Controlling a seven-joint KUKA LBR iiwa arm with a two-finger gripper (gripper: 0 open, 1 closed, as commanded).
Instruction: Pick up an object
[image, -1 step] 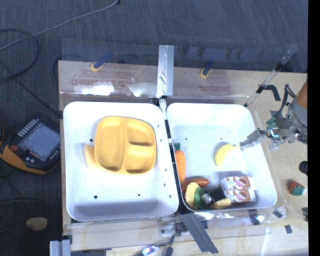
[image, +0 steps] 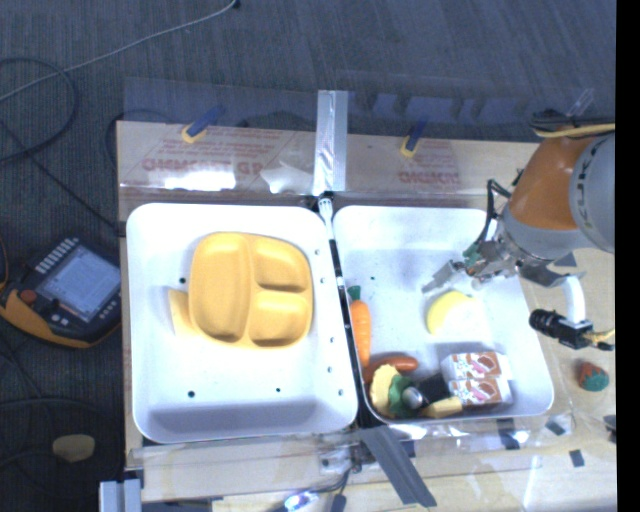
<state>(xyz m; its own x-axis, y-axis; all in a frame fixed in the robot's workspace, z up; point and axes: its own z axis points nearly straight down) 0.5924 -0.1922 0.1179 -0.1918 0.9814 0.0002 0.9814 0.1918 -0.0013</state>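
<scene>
Two white bins sit side by side on the counter (image: 140, 150). The left bin (image: 150, 400) carries a yellow tray (image: 250, 288), lying flat near its middle. The right bin (image: 400, 235) holds the loose items, most of them crowded into the near corner: a carrot (image: 360, 328) along the dividing wall, a box (image: 477, 378), and a heap of small toy foods (image: 400, 385) between them. A lemon (image: 450, 311) lies apart from that heap on bare floor, which makes it the likeliest target, being free on all sides.

The tool (image: 478, 262) is inside the right bin, reached in from the right, low over the floor. Whether its fingers are apart or together cannot be told, and nothing is seen between them. The lemon lies just beside the tool, toward the near edge and slightly left, not touching it.
</scene>
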